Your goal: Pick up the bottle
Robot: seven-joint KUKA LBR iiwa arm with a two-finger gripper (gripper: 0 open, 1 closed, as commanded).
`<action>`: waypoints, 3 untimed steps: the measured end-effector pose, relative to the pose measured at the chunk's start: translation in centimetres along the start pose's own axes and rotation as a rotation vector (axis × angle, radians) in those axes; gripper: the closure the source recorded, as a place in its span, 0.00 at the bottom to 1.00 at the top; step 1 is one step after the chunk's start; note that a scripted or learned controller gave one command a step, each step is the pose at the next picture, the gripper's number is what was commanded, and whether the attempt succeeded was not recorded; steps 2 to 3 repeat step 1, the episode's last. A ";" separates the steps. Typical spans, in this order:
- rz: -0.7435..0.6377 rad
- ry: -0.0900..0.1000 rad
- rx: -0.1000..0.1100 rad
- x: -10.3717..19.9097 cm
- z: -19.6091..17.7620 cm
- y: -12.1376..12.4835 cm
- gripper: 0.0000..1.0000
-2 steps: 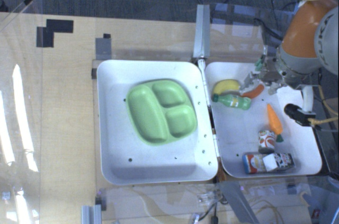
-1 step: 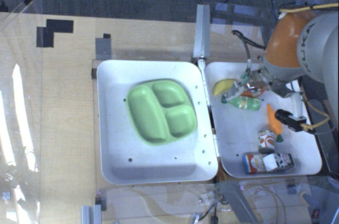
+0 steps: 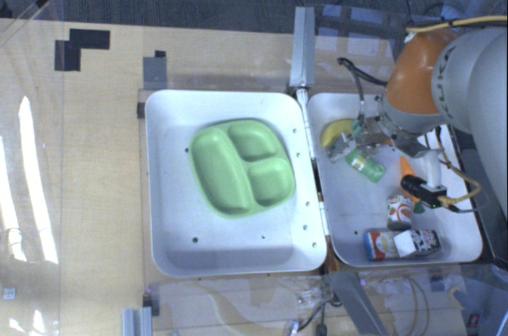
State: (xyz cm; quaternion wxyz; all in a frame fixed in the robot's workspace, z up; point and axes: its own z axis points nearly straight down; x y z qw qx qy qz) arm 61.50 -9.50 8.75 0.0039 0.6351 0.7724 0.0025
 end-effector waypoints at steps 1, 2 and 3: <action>-0.002 0.001 -0.005 0.0 -1.0 0.3 1.00; -0.002 0.001 -0.005 0.0 -1.0 0.3 1.00; -0.002 0.001 -0.005 0.0 -1.0 0.3 1.00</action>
